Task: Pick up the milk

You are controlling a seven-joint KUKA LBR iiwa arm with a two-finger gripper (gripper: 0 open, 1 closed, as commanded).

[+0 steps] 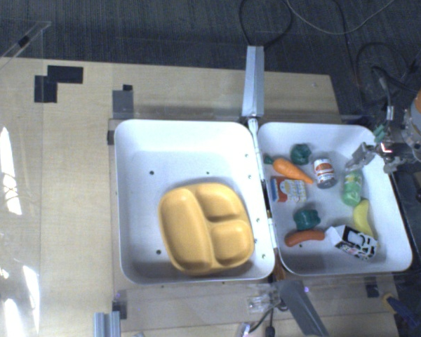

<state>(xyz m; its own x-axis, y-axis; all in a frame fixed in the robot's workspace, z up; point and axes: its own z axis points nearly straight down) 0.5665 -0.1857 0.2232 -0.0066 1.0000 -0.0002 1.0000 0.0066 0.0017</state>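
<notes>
Two shallow white bins sit side by side on the light wooden table (pixel 70 209). The left bin (pixel 137 160) carries a large yellow divided tray (pixel 205 225), lying toward its near side and tipped slightly askew. The right bin (pixel 400 255) holds a scatter of small things. The milk (pixel 356 241), a white carton with black patches, lies on its side in the near right corner of that bin, just beside the right end of a red sausage (pixel 305 238). A dark green piece (pixel 306 218) sits just beyond the sausage, and a yellow banana (pixel 363 216) lies just beyond the milk, by the right wall. Farther back are a pale green vegetable (pixel 351 189), a small can with a red label (pixel 325 173) lying tilted, an orange carrot (pixel 292 170) lying at a slant, a second dark green piece (pixel 301 153) at the far side, and a small red and white packet (pixel 290 189) near the wall shared with the left bin. The hand (pixel 368 153) hangs over the far right corner of the right bin, well apart from the milk; it grasps nothing, and whether it is released or clenched I cannot tell. Black cables (pixel 266 20) loop on the dark floor beyond the table.
</notes>
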